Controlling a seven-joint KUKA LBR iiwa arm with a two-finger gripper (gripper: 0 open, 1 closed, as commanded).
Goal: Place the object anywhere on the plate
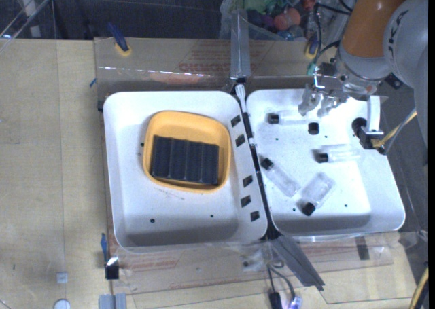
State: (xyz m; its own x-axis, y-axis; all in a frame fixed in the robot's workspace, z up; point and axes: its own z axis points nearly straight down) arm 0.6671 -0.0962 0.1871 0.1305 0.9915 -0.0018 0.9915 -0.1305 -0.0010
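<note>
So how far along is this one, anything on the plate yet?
Nothing looks placed yet: the yellow plate in the left bin carries only a dark ridged block. The gripper is over the right bin, near a clear vial. Picking one up and carrying it across remain.

Dark ribbed block flat on yellow plate, left bin.

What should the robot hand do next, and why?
Probably lower onto the clear vial just below the gripper. The yellow plate in the left bin waits, and nothing shows between the fingers yet.
</note>
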